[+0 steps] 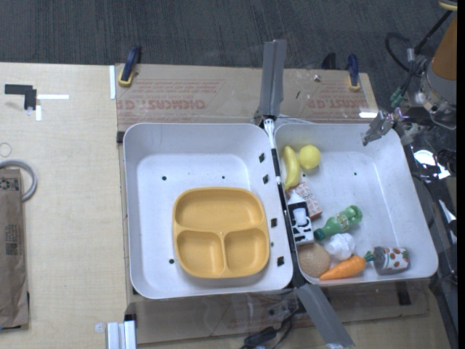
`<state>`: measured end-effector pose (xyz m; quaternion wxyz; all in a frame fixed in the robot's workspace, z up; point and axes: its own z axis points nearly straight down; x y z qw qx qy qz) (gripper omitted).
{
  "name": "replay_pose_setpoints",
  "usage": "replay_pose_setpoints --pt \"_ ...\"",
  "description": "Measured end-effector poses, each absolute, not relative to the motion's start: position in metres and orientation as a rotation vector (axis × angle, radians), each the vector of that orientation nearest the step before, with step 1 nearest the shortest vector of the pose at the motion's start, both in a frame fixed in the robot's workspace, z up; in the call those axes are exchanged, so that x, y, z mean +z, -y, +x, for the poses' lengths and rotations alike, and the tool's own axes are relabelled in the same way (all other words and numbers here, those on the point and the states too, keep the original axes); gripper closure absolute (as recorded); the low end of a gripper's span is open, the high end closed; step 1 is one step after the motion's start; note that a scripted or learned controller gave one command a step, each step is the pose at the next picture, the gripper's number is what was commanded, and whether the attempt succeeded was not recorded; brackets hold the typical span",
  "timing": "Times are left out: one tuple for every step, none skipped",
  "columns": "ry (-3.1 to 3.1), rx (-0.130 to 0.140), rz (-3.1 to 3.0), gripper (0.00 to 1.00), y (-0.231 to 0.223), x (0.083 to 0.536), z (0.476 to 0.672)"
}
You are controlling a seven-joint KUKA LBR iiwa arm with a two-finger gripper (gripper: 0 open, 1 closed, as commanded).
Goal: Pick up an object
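the gripper (379, 128) sits at the far right corner of the right bin (378, 195), just over its rim, hanging from the grey arm (443, 64) that comes in from the right. it is small and partly lost among cables there, so i cannot tell if it is released or clenched, and nothing can be made out in its grasp.

the objects to pick lie in the right bin, mostly along its left wall and near edge. a yellow banana (290, 167) lies by the left wall toward the far side, with a yellow lemon (310, 156) touching it on the right. just nearer is a small red and white packet (306, 197), then a black and white box (301, 221) against the wall. a green bottle (338, 222) lies tilted beside the box, and a white crumpled item (338, 246) rests just below it. a round tan cookie-like disc (314, 259) sits in the near left corner, an orange carrot (343, 267) lies touching its right side, and a small patterned can (391, 259) lies on its side near the carrot's tip. the gripper is well apart from all of them.

the left bin (145, 195) holds a yellow divided plate (220, 233) with three compartments. both bins rest on the counter (65, 158), and a brown paper bag (12, 246) lies at its left edge.
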<state>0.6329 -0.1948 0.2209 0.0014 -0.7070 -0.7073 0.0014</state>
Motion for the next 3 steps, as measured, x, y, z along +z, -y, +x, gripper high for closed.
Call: replay_pose_setpoints --pt "2.269 0.004 -2.169 0.00 0.153 0.103 0.640" --pt "2.270 0.007 -2.167 1.00 0.154 0.110 0.640" --pt "2.417 0.005 -2.005 1.00 0.119 0.311 0.660"
